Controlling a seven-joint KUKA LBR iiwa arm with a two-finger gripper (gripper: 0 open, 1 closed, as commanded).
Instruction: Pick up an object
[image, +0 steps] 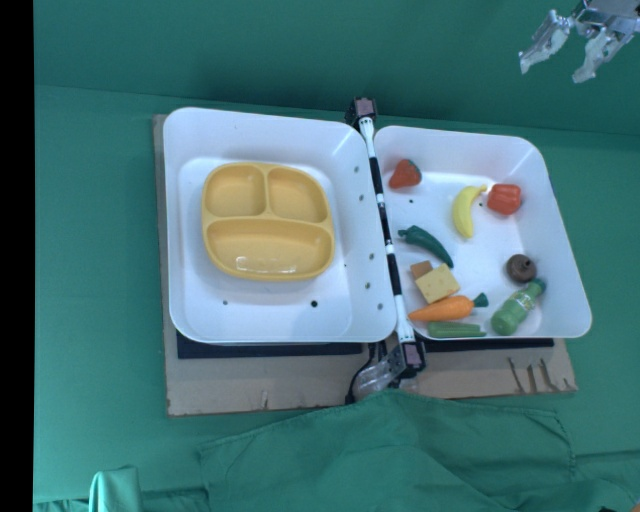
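While gripper (571, 50) hangs top right w/ fingers spread, holding nothing, nearest toy is tomato (504, 198), down-left of it in right bin (560, 240).

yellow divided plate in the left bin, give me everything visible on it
The yellow divided plate looks like glossy moulded plastic, a rounded rectangle with raised ridges splitting it into three compartments: two smaller ones at the far side, one wide one at the near side. It lies flat, right way up, on the floor of the left bin, roughly central. Nothing rests in it and nothing else touches it.
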